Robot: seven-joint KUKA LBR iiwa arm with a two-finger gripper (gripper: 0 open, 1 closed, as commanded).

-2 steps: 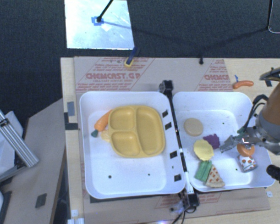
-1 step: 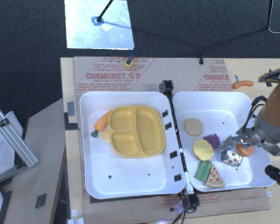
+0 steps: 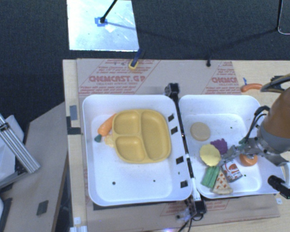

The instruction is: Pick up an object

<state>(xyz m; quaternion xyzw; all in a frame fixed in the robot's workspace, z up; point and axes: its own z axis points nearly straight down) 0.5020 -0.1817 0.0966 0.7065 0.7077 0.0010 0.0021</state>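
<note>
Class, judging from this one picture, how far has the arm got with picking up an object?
Done: the pincer has reached into the right bin, beside the purple grapes and yellow disc. In hand: nothing visibly gripped. Left: grasping and lifting an object.

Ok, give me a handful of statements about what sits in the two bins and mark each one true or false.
1. The yellow divided tray lies in the left bin. True.
2. The toy carrot lies in the right bin. False: it lies in the left bin, touching the tray's left edge.
3. The tan round disc lies in the right bin. True.
4. The pizza slice lies at the far end of the right bin. False: it lies near that bin's front edge, beside the green piece.
5. The end effector is over the left bin. False: it is over the right bin, close to the purple grapes.
</note>
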